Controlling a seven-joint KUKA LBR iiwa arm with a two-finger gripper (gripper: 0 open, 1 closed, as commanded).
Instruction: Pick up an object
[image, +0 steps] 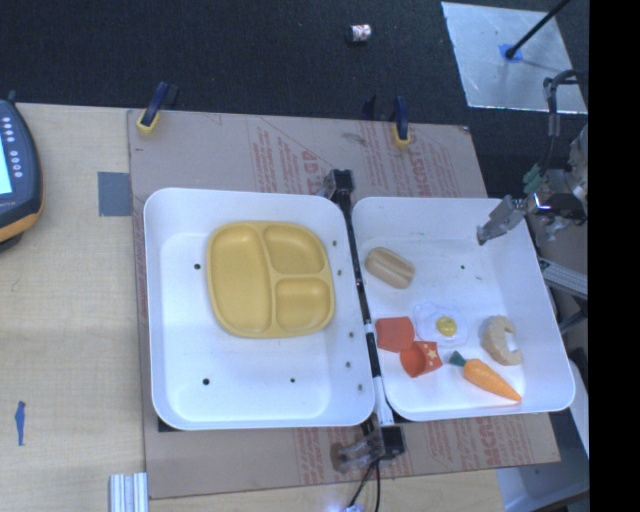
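1. Grey metal hand (497, 222) hangs over the right bin's (520, 400) upper edge; I cannot tell its state.
2. Smooth tapered carrot (490, 379) lies near the bin's lower right corner.
3. Yellow moulded plate (270, 277) has three compartments.

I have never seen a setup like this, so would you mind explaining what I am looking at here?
This is one picture from a camera fixed above a bench, looking down at a slant. Two shallow white bins sit side by side. The left bin holds a yellow tray with three compartments. The right bin holds toy foods: a bread roll, a red block, a red-orange piece, a fried egg, a bagel and a carrot. The machine is a robot arm reaching in from the right; its gripper hangs over the right bin's upper right corner. Nothing is seen between its fingers, so no object has been picked up yet. A handheld controller lies at the left edge.
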